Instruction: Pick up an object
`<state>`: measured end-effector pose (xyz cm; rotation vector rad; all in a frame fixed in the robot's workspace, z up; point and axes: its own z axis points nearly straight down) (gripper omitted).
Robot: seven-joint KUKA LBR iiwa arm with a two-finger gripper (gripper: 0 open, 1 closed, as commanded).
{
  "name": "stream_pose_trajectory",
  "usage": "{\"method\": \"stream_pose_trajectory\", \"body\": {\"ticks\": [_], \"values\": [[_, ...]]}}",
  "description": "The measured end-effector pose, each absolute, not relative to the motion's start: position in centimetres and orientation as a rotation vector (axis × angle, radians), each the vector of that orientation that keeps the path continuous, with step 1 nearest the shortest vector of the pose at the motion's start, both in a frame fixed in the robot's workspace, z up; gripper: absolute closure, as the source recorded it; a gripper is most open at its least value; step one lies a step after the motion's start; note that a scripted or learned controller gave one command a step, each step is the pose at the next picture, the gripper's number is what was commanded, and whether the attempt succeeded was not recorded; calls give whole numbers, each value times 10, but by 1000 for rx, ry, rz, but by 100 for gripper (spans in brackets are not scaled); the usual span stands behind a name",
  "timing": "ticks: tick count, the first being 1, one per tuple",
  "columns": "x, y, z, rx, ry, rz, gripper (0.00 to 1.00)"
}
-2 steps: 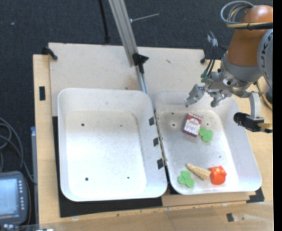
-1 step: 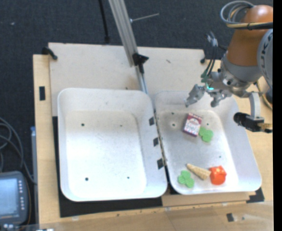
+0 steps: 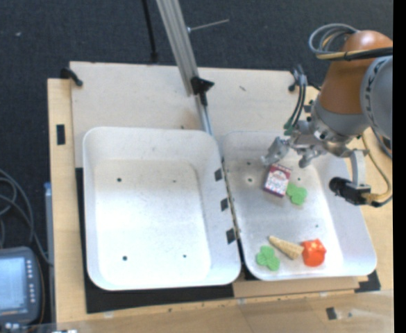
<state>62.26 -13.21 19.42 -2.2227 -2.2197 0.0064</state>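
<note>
Directly at six o'clock from the spread two-finger gripper [image 3: 291, 150] lies the small red-and-white carton [image 3: 277, 181], just beside the fingertips and not between them, its long axis running roughly twelve to six in the right white bin [image 3: 348, 252]. Contact between fingertips and carton is hard to judge, and the wrist hides part of the bin's far rim

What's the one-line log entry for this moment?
gripper: above right bin, over small red-and-white box | nothing seen held | nearby: green piece
</note>
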Motion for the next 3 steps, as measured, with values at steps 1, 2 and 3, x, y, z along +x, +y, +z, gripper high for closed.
{"method": "stream_pose_trajectory", "body": {"ticks": [1, 2, 3], "values": [[613, -131, 136, -2222, -2218, 8, 0], [615, -135, 104, -2235, -2224, -1, 0], [617, -135, 118, -2242, -2218, -9, 100]]}}
